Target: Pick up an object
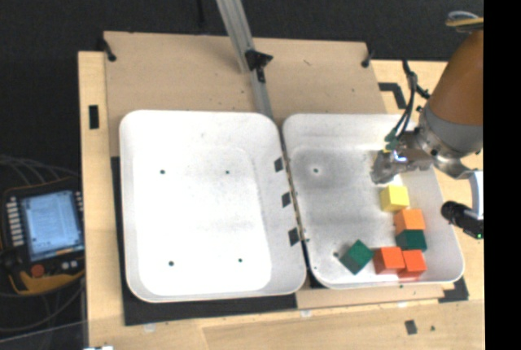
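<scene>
Several small blocks lie in the right bin (326, 145) near its front right corner: a yellow block (395, 197), an orange block (409, 219), a dark green block (412, 239), a second green block (355, 256) and red-orange blocks (399, 260). My gripper (386, 168) hangs over the right bin just above and left of the yellow block, close to it. Nothing shows between its fingers. The orange-banded wrist (457, 96) reaches in from the right.
The left bin (203, 202) lies beside the right one, with black clips (286, 199) along the shared edge. A metal pole (232, 10) slants up from the back. A pendant screen (49, 226) sits off the bench at left.
</scene>
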Motion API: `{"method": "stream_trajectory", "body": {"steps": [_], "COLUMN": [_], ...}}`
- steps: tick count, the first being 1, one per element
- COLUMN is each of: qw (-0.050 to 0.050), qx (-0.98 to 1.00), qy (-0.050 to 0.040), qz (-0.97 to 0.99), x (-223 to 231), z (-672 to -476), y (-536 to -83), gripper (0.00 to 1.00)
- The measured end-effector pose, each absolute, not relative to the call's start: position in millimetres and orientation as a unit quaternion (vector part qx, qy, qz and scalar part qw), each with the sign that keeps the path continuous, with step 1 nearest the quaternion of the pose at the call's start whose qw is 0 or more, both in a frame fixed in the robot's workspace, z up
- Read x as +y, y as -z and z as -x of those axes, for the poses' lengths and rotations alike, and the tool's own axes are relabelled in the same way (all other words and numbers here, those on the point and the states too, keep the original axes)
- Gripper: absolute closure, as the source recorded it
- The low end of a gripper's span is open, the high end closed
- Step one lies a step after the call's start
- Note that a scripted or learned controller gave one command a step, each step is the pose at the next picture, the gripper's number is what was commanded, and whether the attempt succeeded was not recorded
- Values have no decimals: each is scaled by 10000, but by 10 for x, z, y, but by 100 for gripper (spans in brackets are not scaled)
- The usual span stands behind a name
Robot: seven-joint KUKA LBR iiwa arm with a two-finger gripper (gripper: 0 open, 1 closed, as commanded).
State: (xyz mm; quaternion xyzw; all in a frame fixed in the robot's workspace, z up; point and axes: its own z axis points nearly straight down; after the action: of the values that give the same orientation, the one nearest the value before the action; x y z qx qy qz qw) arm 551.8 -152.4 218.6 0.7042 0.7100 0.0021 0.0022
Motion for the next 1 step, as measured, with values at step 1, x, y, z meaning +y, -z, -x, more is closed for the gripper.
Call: {"method": "stream_trajectory", "body": {"steps": [1], "qw": [-4], "qx": [7096], "qy": [-5], "qz": [-7046], "x": [-995], "z": [-5624], "y": [-2120], "gripper": [100]}}
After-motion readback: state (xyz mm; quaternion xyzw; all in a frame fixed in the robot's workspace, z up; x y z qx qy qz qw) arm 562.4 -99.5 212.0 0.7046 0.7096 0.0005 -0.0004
